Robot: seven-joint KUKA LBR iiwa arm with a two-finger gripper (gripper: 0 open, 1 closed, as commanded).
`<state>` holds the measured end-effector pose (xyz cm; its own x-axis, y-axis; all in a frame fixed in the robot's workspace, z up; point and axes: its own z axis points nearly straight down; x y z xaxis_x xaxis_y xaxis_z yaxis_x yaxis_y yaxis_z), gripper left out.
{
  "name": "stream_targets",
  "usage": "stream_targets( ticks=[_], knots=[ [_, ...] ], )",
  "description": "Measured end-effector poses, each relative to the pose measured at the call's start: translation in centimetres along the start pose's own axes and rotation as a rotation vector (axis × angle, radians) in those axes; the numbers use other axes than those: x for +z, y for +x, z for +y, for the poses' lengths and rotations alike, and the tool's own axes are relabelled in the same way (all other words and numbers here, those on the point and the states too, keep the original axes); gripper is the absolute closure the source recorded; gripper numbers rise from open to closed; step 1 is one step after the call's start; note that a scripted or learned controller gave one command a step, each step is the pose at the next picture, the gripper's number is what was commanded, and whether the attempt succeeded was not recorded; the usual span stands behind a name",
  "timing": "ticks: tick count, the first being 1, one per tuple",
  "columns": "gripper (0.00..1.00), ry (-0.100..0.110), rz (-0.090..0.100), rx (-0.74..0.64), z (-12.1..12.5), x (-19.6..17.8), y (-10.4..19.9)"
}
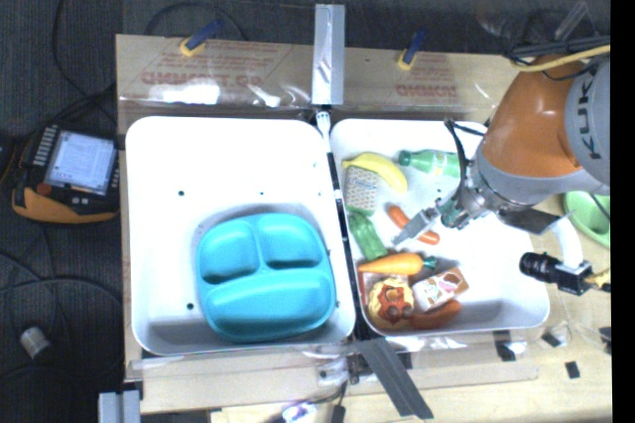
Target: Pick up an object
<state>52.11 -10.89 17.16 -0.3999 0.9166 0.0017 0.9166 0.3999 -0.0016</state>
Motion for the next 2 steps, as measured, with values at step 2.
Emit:
stream_targets(
  ticks=[2],
  knots=[
    [0.00, 0.005, -0.009, -0.033, 12.6, 8.3, -7.8]
  ],
)
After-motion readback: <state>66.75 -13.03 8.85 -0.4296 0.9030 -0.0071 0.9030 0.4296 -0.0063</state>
